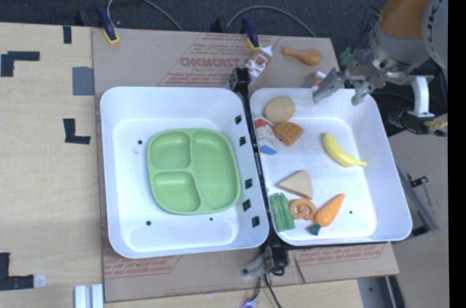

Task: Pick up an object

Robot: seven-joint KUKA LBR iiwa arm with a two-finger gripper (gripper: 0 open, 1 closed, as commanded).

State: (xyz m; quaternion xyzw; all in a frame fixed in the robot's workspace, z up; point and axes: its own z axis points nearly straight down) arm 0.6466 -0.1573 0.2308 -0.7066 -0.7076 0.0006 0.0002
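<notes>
Objects for picking are found in the right-hand shallow white plastic bin (386, 175): a round beige toy bun (279, 108) near the far left corner; a brown waffle-patterned toy square (288, 132) just in front of it; a small white, red and blue toy piece (265, 139) touching the bin's left wall; a yellow toy banana (342, 152) lying at a slant toward the right side; a tan triangular toy sandwich slice (296, 185) nearer the middle front; a green ridged toy strip (281, 212) along the front left; an orange toy pretzel (301, 209) just beside it; and an orange toy carrot with a green top (328, 211) touching the pretzel's right side. A green three-compartment plastic plate (194, 171) is held in the left-hand shallow white plastic bin (120, 154). Both bins are set on a brown cardboard sheet (196, 66) on the pale wooden tabletop (40, 154). A tan toy drumstick (303, 55) and a small red and white packet (258, 62) are placed on the cardboard behind the bins. The hand (342, 87), on the grey and orange arm (411, 1), is positioned over the far rim of the right-hand bin, its two fingers spread apart with nothing between them, well apart from the banana below.
</notes>
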